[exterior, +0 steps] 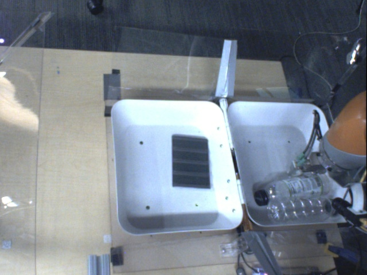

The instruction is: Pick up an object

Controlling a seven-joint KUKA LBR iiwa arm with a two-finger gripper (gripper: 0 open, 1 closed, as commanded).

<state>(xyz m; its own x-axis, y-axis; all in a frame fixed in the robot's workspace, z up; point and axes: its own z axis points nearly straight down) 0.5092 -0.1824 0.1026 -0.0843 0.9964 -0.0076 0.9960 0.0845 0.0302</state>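
A clear plastic bottle [292, 196] with a black cap lies on its side along the front of the right bin [258, 130], cap pointing left. A dark ribbed rectangular block [191, 161] lies flat in the middle of the left bin [137, 125]. The arm comes in from the right, its orange band [351, 128] above the right bin's far right side. Its wrist and gripper [307, 166] hang low over the bin just behind the bottle's body. The bottle and wrist hide the fingers.
A metal bracket [226, 67] stands upright behind the seam between the two bins. Cables [315, 128] run down along the arm into the right bin. Clear plastic sheeting covers the bench at the left. Clamps and wiring sit at the bench's front edge.
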